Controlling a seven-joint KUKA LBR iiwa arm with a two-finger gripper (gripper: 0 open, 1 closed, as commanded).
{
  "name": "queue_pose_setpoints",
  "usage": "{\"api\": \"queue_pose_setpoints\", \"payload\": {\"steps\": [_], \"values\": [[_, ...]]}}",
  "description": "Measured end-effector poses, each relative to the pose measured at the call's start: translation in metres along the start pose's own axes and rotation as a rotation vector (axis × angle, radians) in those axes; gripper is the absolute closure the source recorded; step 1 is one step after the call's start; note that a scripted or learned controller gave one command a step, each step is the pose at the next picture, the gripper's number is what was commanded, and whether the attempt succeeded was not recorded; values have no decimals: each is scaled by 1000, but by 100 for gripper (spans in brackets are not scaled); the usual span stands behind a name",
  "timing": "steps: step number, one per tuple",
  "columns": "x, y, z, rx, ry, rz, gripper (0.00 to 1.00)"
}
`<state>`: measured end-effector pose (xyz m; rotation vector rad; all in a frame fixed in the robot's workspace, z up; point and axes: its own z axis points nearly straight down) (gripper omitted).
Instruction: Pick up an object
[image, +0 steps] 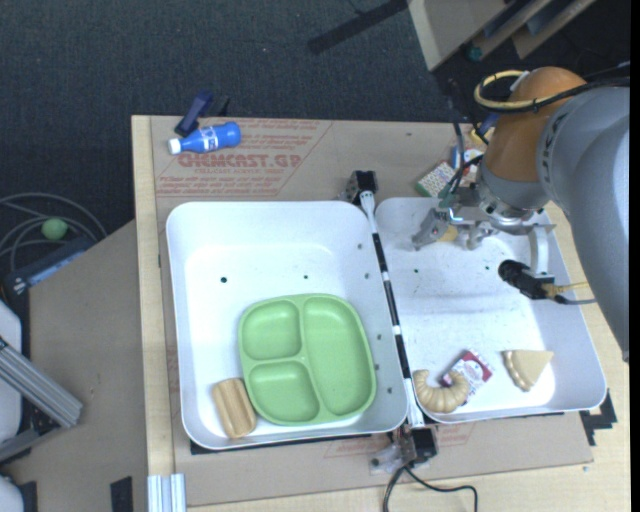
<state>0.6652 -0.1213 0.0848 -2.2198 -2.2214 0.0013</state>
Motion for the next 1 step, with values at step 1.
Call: {"api": "queue_pose_setpoints", "payload": {"steps": [1], "values": [[-25, 2, -47, -5, -2, 1, 0]]}}
